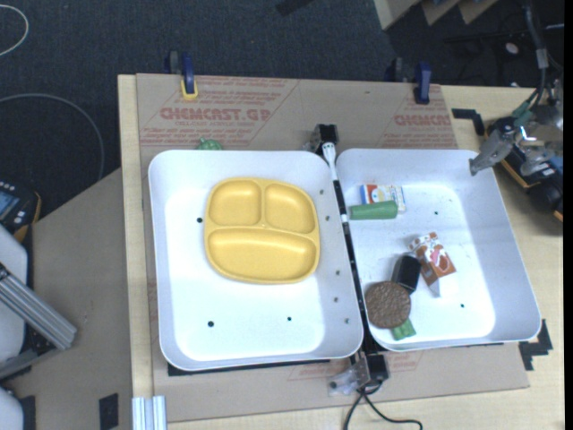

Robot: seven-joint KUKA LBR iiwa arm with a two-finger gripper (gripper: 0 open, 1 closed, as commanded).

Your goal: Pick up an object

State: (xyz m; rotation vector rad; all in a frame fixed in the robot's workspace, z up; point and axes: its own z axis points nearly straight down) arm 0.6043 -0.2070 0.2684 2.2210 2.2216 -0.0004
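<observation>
The right bin (474,240) holds several small items. A green cylinder (372,210) lies beside a small white, red and blue packet (381,193) near the bin's back left. Further forward are a red and white wrapper (434,257), a black block (407,272), a brown round disc (388,304) and a green scrap (403,331). My gripper (500,147) is at the right edge of the camera view, just outside the right bin's back right corner, well away from all of these items. Nothing shows in it.
A yellow divided plate (261,231) lies in the left bin (179,285). Blue clamps (186,70) (422,81) pin the brown board at the back. Cables and dark equipment crowd the far right beside the gripper.
</observation>
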